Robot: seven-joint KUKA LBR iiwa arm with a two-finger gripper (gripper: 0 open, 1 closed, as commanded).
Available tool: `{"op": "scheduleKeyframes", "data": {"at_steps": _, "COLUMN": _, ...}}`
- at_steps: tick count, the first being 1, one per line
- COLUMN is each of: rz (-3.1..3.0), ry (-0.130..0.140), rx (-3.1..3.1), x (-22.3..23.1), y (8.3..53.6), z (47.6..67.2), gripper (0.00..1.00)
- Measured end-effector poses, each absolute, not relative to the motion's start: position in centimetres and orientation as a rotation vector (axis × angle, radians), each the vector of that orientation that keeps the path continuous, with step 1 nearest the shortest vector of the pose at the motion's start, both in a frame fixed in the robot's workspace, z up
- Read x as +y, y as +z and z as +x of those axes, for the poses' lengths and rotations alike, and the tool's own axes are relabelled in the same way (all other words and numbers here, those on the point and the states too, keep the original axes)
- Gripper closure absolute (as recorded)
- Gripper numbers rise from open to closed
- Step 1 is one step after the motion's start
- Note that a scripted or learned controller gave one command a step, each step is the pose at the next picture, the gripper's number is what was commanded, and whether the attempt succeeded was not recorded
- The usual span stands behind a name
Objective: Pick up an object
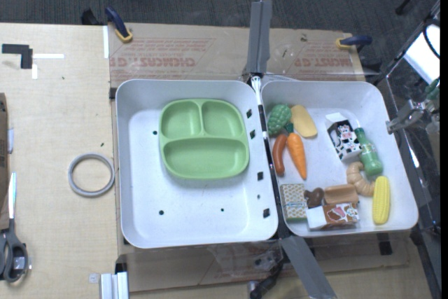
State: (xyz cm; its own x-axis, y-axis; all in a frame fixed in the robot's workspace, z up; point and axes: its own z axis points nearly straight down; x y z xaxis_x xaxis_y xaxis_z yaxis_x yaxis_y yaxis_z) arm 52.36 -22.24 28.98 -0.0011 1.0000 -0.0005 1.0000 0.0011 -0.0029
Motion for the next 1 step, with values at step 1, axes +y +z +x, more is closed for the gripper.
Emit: {"op": "scheduleKeyframes", "data": {"at_steps": 1, "rz": -2.344, "ry": 0.003, "rx": -2.087, "x": -22.22, "y": 15.83, "z": 47.71, "gripper": 0.0}}
